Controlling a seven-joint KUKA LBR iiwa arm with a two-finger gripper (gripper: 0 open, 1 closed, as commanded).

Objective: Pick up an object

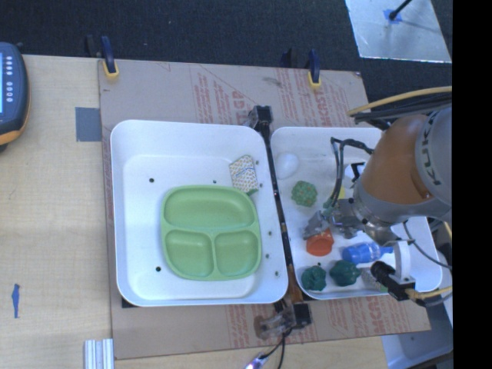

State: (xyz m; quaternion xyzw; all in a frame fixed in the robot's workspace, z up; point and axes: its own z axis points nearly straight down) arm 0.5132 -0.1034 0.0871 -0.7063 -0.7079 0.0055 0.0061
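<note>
In the right bin (307, 141) lie a light green lumpy object (304, 193), an orange-red object (319, 244), a blue bottle-like object (361, 252), two dark green objects (313, 277) (344, 273) and a white round object (286, 163). My gripper (323, 223) hangs low over the middle of this bin, just above the orange-red object and below the light green one. The grey arm with its orange band (400, 164) covers the bin's right part.
The left bin (131, 206) holds a green divided plate (211, 231) and a small patterned packet (244, 174) by its upper right corner. Clamps sit at the bench's far edge. A blue-and-orange device (11, 91) lies at the far left.
</note>
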